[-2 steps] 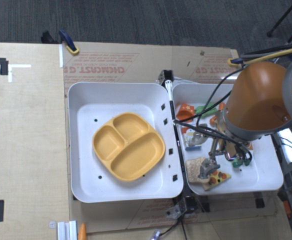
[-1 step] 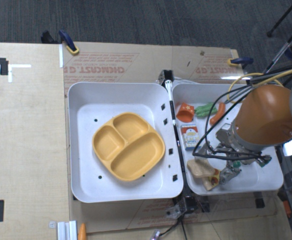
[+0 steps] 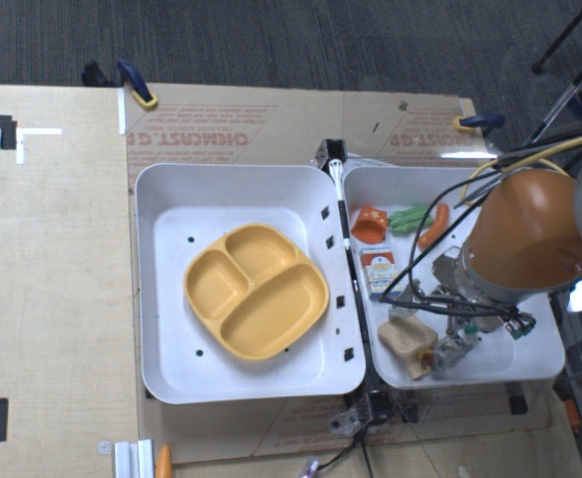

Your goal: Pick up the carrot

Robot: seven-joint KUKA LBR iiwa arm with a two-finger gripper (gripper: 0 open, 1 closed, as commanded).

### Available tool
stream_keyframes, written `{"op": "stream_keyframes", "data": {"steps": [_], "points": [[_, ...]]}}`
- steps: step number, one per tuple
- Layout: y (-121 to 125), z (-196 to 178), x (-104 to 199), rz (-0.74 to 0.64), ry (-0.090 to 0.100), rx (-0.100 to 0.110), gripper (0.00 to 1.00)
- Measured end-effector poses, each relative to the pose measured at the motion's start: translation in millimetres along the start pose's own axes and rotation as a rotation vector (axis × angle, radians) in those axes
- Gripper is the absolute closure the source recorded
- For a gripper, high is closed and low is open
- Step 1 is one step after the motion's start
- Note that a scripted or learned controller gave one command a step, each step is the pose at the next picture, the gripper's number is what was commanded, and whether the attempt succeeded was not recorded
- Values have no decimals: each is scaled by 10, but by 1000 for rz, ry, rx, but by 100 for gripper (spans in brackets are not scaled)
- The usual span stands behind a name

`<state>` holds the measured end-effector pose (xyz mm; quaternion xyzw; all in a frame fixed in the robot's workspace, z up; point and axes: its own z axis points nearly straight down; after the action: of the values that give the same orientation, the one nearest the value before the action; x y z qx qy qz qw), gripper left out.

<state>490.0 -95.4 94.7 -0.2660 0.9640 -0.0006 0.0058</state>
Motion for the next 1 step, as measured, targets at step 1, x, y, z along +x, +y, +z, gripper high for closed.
{"op": "stream_keyframes", "data": {"steps": [1], "points": [[-149, -127, 29, 575, 9, 0, 0]]}}
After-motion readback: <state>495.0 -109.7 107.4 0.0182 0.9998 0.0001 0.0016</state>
